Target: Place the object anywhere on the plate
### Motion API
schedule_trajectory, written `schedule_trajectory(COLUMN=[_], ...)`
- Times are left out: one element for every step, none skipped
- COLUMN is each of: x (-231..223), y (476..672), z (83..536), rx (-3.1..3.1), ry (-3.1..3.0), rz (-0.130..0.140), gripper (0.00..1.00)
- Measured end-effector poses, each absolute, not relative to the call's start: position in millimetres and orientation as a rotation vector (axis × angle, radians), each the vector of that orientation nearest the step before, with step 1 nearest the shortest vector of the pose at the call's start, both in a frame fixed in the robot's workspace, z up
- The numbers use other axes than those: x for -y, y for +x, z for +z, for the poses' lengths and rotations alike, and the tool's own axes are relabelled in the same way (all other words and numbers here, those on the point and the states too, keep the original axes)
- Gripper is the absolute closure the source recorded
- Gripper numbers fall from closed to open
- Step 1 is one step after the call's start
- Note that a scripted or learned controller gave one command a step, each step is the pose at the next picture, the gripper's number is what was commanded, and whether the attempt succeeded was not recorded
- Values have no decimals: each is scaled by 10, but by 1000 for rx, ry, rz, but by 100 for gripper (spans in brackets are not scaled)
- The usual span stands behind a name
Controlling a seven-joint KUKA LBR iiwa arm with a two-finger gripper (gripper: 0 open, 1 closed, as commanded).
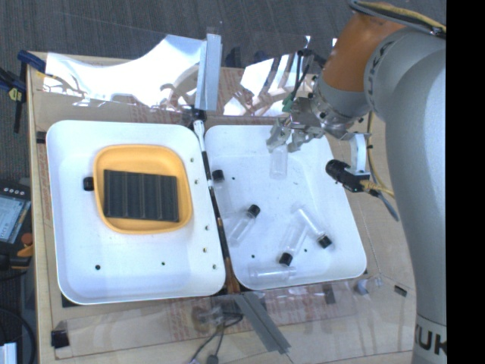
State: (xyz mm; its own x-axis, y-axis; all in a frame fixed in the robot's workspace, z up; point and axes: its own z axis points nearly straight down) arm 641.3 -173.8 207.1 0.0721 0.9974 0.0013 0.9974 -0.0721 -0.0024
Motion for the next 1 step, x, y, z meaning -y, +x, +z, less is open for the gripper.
schedule_trajectory(x=[1483], y=[5974], z=[1734], rx=[2341], ry=[-2086], rz=[5], gripper=[100])
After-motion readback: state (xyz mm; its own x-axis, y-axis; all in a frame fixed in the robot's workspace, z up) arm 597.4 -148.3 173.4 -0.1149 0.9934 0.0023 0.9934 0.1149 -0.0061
